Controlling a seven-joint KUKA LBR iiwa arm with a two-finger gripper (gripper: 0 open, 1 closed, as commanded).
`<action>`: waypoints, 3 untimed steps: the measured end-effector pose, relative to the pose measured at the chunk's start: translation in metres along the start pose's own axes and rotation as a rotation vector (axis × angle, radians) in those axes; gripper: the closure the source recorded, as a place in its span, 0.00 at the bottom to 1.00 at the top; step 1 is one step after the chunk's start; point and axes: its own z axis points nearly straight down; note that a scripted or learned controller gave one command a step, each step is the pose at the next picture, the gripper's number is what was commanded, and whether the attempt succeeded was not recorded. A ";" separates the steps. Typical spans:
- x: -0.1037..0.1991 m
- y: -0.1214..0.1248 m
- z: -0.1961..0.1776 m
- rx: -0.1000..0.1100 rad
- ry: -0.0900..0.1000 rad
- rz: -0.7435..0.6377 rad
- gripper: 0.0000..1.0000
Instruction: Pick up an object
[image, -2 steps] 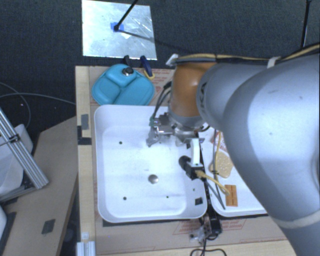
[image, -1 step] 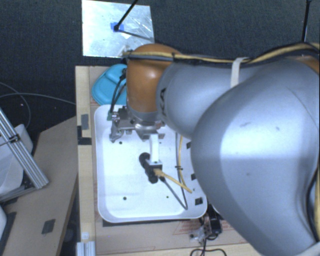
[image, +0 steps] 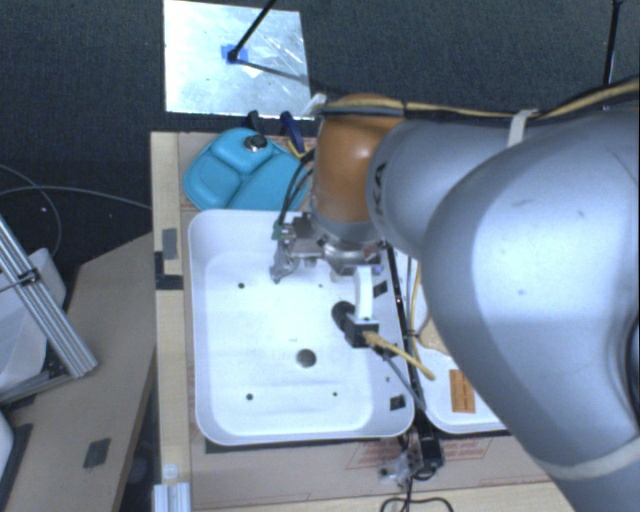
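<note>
My gripper (image: 284, 262) hangs over the far middle of the left white bin (image: 215, 400), below the orange wrist band. Nothing shows between it and the bin floor. The floor under it carries small dark spots and a round grey mark (image: 306, 358). An orange-brown flat object (image: 461, 391) lies in the right bin, at the edge of the arm's bulk. The grey arm hides most of the right bin.
A blue plastic container (image: 240, 172) sits behind the left bin, close to the gripper's far side. A shiny sheet (image: 235, 55) lies farther back. A metal frame (image: 45, 320) stands on the left, off the bench.
</note>
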 end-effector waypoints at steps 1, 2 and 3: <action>-0.012 0.038 0.053 -0.001 0.001 -0.005 0.00; -0.011 0.038 0.038 -0.004 0.003 -0.006 1.00; -0.040 0.055 0.049 -0.003 0.002 -0.005 1.00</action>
